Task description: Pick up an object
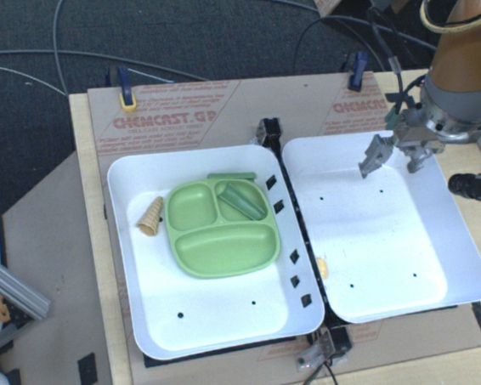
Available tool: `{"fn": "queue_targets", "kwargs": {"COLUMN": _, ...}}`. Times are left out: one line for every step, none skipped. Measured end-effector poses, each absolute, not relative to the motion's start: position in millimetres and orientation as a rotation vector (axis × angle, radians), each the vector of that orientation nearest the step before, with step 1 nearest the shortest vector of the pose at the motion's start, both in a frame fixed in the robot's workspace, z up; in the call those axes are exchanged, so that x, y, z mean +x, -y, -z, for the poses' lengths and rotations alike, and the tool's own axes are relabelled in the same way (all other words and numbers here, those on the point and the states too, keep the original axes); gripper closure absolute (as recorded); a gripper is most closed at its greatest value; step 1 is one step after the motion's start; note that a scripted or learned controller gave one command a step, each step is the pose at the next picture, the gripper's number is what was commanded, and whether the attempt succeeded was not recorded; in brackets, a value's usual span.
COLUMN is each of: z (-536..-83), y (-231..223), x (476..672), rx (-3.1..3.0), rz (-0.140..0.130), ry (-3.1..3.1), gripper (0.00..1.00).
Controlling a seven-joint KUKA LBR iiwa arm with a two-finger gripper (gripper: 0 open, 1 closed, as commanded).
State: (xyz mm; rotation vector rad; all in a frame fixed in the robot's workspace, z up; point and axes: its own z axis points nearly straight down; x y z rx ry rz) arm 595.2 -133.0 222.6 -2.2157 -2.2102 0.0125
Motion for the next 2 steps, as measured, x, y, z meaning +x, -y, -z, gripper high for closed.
{"fn": "queue_targets", "kwargs": {"z": -229.3, "y": 132.8, "x": 597.8, "rx": -2.22, "rz": -0.001, "ry": 2.22, "gripper": 0.0}}
{"fn": "queue_targets", "kwargs": {"z": -184.2, "y": 135.0, "x": 604.7, "rx": -2.218, "rz": -0.004, "ry": 2.218, "gripper": 0.0}}
